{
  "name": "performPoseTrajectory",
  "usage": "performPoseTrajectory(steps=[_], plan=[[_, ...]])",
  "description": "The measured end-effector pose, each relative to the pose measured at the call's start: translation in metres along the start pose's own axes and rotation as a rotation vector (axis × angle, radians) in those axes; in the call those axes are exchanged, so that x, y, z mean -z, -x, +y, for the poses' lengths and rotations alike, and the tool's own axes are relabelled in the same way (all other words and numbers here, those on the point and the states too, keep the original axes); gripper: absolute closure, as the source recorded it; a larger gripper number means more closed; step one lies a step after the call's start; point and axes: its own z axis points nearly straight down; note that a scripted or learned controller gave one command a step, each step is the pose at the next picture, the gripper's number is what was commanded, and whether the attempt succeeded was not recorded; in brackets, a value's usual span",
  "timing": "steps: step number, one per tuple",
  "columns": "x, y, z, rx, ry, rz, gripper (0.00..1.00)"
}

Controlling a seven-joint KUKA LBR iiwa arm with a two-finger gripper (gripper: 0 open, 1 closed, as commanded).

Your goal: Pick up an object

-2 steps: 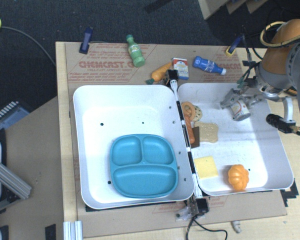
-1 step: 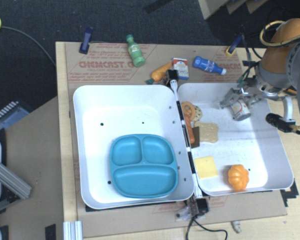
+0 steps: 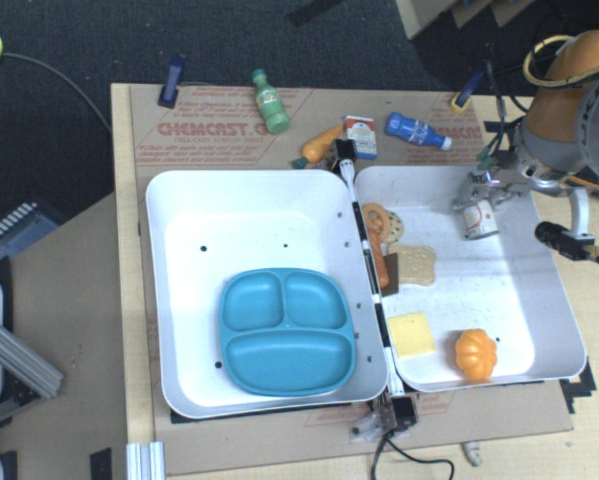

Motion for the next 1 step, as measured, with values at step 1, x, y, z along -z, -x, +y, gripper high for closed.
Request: performPoseTrajectory(steps=[1], plan=[[-0.0107, -0.0560, -0.0053, -0.001, -0.003, 0.004, 1.00]])
